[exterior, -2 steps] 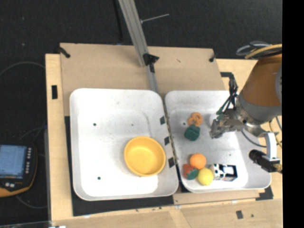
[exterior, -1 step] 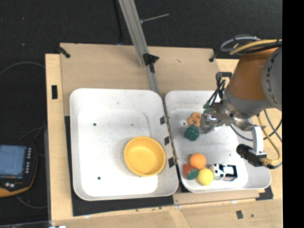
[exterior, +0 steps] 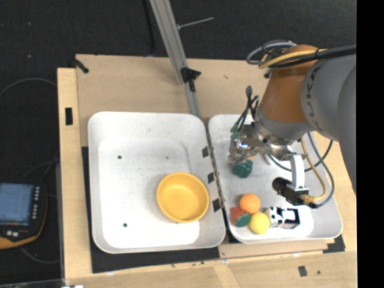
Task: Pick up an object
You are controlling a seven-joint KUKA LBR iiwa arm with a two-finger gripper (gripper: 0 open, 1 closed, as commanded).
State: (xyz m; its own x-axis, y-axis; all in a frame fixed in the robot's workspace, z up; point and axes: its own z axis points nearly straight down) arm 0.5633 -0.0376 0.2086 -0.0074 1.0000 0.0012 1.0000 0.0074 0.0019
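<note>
My gripper (exterior: 241, 156) reaches down into the right bin (exterior: 327, 221), near its left wall. A small dark green object (exterior: 243, 170) lies right under the fingertips, touching or nearly touching them. Further toward the front of that bin sit an orange ball (exterior: 250, 203), a yellow ball (exterior: 260, 223), a small red and green piece (exterior: 240, 218) and a black and white block (exterior: 284, 216). The arm's orange band and grey body hang over the back right of the bin.
A yellow bowl (exterior: 182, 197) stands in the left bin (exterior: 120, 143) near its front right corner. A slanted metal pole (exterior: 174, 47) rises behind the bins. Cables loop beside the wrist, over the right bin.
</note>
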